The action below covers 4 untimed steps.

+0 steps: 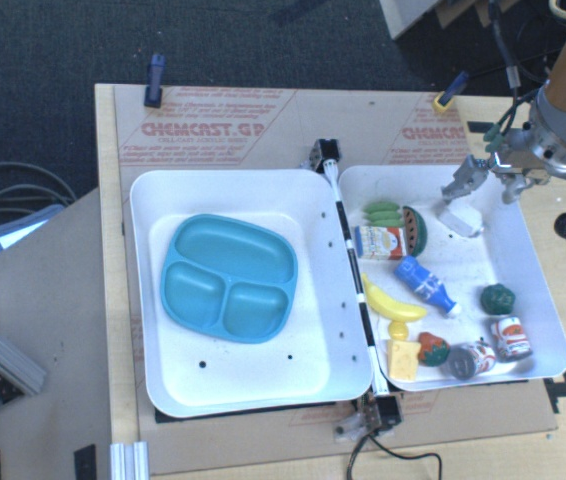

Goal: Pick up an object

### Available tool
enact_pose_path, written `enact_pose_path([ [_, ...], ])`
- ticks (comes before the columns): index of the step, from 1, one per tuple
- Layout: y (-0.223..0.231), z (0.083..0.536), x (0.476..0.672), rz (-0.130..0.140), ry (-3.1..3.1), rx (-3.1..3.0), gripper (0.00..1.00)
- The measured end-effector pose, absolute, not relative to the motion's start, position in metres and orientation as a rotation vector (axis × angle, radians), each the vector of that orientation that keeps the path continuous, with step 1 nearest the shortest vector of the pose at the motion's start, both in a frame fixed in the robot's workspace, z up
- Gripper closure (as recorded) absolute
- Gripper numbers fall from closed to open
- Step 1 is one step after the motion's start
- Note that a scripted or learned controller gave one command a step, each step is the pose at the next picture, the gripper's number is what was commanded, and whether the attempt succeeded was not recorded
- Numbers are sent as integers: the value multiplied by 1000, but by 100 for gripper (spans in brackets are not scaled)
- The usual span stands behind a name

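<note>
My gripper hangs over the far edge of the right bin, open, with nothing between its two spread fingers. Below it the bin holds several small items: a watermelon slice, a green vegetable, a small carton, a blue bottle, a banana, a cheese wedge, a red fruit, two cans and a dark green piece. All lie nearer the camera than the gripper.
The left bin carries a blue divided plate. A black clamp sits where the bins meet at the far side. Blue and yellow clips hold the cardboard sheet.
</note>
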State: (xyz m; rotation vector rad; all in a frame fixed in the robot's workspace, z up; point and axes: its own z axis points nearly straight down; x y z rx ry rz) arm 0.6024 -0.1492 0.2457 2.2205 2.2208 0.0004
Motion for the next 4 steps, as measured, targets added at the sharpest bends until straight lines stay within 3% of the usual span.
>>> enact_pose_path([
  [1, -143, 88, 596, 4, 2218, 2218, 0],
  [2, -116, 84, 538, -2, 2223, 2224, 0],
  [3, -102, 85, 570, 1, 2222, 2220, 0],
  [4, -97, 84, 524, -1, 2221, 2222, 0],
])
